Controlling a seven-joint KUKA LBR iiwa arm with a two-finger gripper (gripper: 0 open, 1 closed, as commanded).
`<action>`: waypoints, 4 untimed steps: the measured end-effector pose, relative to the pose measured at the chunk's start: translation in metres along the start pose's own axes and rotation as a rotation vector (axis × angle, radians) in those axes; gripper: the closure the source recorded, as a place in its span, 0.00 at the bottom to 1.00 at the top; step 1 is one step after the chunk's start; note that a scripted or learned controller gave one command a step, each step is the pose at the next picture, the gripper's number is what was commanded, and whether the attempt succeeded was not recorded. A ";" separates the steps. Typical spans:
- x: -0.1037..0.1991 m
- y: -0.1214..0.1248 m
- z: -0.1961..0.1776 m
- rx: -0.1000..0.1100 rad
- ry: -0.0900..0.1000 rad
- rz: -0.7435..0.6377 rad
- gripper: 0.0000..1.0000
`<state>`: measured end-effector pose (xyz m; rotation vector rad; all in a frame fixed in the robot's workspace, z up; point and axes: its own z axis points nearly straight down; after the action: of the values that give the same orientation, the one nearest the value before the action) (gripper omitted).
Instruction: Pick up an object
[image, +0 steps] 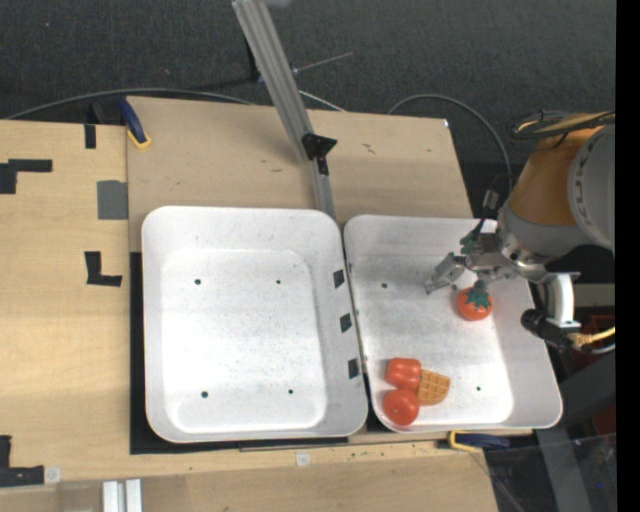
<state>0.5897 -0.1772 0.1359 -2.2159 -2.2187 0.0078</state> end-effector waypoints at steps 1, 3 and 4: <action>0.001 0.000 0.049 -0.007 -0.003 0.000 0.00; -0.003 0.004 -0.006 -0.011 -0.002 0.000 1.00; -0.006 0.012 -0.066 -0.013 -0.003 -0.001 1.00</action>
<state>0.6027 -0.1836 0.2014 -2.2232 -2.2271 -0.0038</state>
